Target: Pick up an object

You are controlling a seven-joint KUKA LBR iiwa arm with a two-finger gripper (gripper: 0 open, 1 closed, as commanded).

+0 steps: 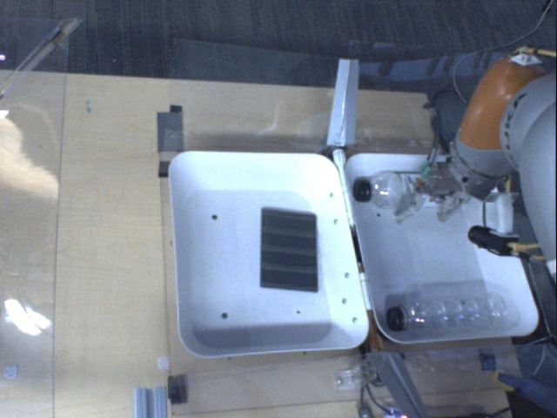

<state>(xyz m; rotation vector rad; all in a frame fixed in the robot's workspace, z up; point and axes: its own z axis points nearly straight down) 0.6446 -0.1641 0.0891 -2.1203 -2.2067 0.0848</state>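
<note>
Hand (428, 200) low in the right bin (452, 259), at its far end, just beside the base of a clear bottle (383, 188) with a dark cap lying on its side. I cannot tell the hand's state; glare and clear plastic blur it. Second clear bottle (448, 312) lies along the near wall, well apart. Left bin (200, 233) holds 1 dark ribbed block (290, 249). My read: approach made, grasp unconfirmed, nothing lifted. Lift is left to do.

Two white bins (187, 259) sat there; what looked like two clear bottles (448, 313) lay right of one dark ridged block (289, 249).
</note>
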